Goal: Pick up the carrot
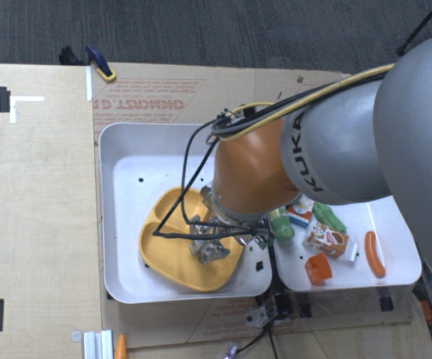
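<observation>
The gripper (211, 250) hung low over the yellow plate (173, 256) that lay in the left bin (122, 200). Whether it was open or closed, I cannot tell, because the orange band (250, 167) of the arm and some black cables covered much of it. The carrot (374, 253) lay in the right bin (395, 275), near the right wall, well apart from the gripper. Near it in the same bin were an orange block (318, 268), a small printed packet (328, 241) and a green vegetable (328, 217).
</observation>
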`<state>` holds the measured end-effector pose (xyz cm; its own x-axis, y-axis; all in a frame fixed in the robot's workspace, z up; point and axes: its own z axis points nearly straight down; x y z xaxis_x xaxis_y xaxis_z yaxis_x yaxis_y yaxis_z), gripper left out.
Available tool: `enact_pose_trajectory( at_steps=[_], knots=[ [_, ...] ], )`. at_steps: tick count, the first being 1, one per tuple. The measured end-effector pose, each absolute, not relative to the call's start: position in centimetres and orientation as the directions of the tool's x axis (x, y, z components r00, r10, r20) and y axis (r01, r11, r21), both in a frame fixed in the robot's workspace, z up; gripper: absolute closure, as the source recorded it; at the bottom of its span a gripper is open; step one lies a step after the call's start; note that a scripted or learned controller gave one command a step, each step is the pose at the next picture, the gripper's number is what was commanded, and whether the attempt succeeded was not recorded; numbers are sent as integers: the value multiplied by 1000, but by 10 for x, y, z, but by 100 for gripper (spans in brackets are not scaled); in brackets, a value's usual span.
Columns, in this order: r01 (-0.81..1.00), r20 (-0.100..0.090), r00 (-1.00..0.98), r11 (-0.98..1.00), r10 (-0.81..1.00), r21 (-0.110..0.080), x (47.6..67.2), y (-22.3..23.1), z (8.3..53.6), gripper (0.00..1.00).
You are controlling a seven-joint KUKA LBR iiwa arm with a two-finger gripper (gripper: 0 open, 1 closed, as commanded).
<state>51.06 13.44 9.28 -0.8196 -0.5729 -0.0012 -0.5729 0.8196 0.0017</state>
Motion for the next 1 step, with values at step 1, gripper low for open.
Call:
enact_pose_trajectory(
  at_steps=[1],
  knots=[
    [-330,-1,-944,944,-330,1,496,128,92,100]
  ],
)
